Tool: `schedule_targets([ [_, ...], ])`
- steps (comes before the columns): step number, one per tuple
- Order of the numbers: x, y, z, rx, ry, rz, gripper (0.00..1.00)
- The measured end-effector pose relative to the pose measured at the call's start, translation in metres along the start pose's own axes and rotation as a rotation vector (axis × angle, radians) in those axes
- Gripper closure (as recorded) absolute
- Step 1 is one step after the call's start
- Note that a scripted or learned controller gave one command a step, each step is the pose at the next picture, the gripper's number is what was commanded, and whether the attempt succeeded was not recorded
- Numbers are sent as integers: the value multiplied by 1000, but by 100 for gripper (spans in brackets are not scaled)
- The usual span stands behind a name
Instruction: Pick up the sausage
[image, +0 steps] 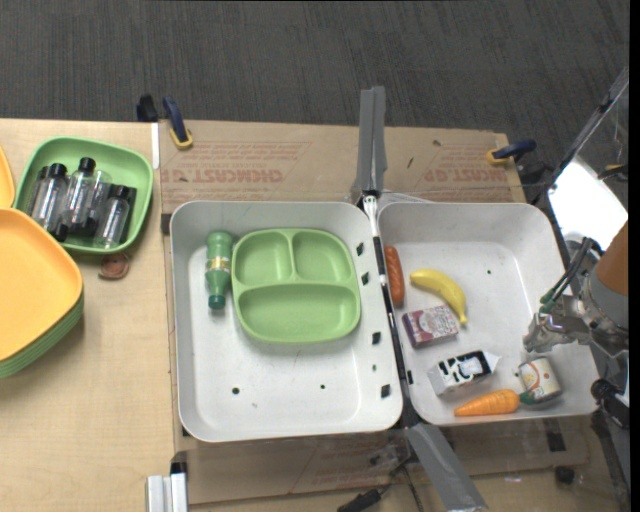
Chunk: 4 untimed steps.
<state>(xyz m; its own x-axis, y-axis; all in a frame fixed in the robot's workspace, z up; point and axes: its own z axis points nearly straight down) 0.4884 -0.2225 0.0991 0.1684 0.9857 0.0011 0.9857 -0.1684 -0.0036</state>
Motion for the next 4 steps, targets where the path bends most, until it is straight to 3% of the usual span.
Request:
schedule_targets([
  [1, 59, -22, 9, 3, 0, 248, 100],
  [2, 22, -16, 8, -1, -1, 428, 100],
  [3, 8, -8, 7, -3, -2, 229, 100],
  [4, 31, 69, -47, -2, -3, -59, 100],
])
